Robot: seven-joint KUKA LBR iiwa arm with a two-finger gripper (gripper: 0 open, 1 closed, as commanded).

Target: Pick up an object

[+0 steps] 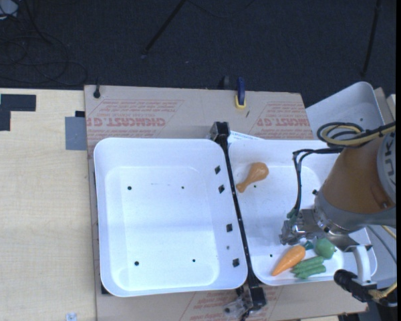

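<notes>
Your gripper (295, 233) hangs just above the toy carrot (289, 259), whose long axis slants away from it toward the bin's near rim; finger state unclear.

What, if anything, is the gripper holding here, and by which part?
Cannot be told. The gripper sits low in the right bin, just above the carrot and green toys, but nothing visibly sits between its fingers.

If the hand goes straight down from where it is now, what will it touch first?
Probably the carrot: the hand hangs right above its thick end in the right bin. Depth is hard to judge from this view, so it may meet the bin floor beside it instead.
</notes>
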